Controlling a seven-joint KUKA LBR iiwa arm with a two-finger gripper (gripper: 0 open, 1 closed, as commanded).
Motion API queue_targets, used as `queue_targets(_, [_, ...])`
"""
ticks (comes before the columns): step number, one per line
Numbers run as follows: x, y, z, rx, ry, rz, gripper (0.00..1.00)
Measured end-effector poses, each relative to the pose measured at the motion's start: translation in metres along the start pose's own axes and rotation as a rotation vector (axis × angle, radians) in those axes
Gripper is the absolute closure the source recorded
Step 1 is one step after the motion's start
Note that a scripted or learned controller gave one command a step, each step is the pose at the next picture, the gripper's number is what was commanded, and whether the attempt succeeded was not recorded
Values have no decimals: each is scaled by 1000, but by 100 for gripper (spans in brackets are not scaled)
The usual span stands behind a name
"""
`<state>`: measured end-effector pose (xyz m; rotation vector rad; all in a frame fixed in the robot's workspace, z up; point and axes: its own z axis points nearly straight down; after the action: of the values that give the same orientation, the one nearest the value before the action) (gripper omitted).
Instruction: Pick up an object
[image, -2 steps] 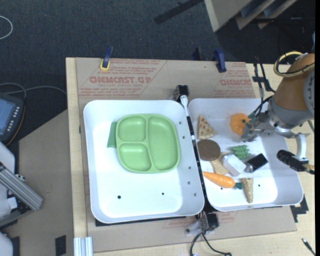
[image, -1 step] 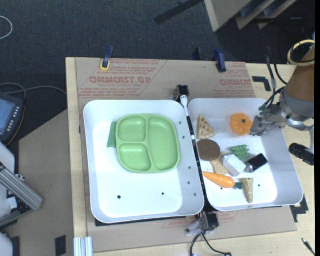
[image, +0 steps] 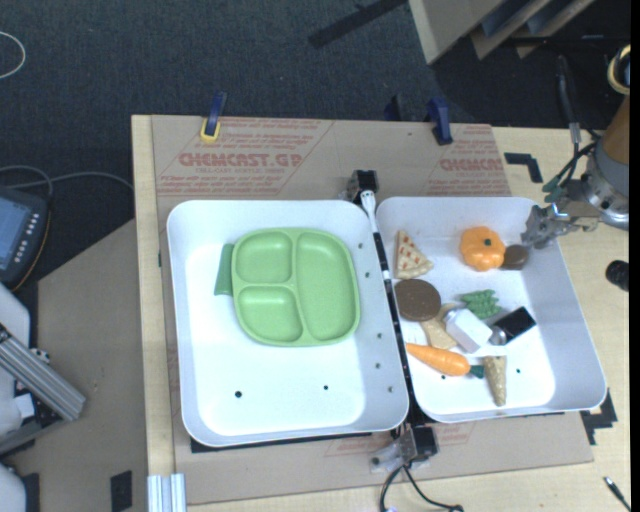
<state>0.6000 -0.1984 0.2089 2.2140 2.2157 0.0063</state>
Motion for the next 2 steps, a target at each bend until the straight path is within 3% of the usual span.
queue_targets(1, [0,1,-17,5,2,0,100])
queue_targets(2, [38,-17,-16,12,6,-3,100])
